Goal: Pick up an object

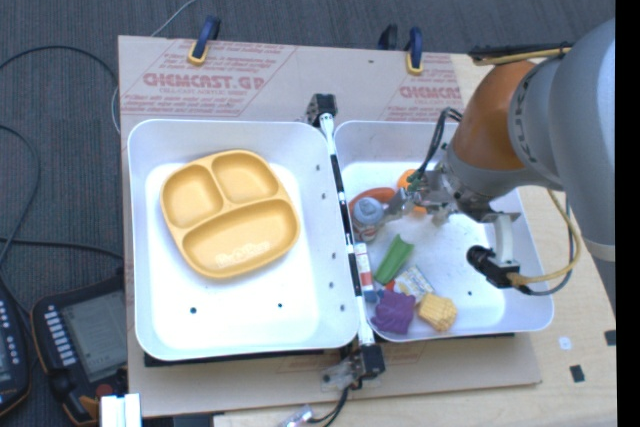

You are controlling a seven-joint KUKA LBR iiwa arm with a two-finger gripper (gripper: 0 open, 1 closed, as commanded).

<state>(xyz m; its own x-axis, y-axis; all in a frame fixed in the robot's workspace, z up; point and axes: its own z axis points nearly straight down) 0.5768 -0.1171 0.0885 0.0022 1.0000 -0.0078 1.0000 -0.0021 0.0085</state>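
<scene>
My gripper (418,198) hangs low over the back left part of the right bin (520,315), at the end of the grey arm with its orange band (492,120). Just to its left lies a grey and orange toy (369,208). A small orange piece (407,179) shows at the gripper's far side. Nearer the front of that bin lie a green pepper-like piece (393,258), a purple toy (395,312) and a yellow corn piece (437,312). Whether anything is held cannot be made out.
The left bin (150,315) holds a yellow divided plate (231,213). A black and white divider rail (345,215) runs between the bins. Blue clamps (207,33) (413,48) grip the board's far edge. A cable loops off the arm at the right (540,280).
</scene>
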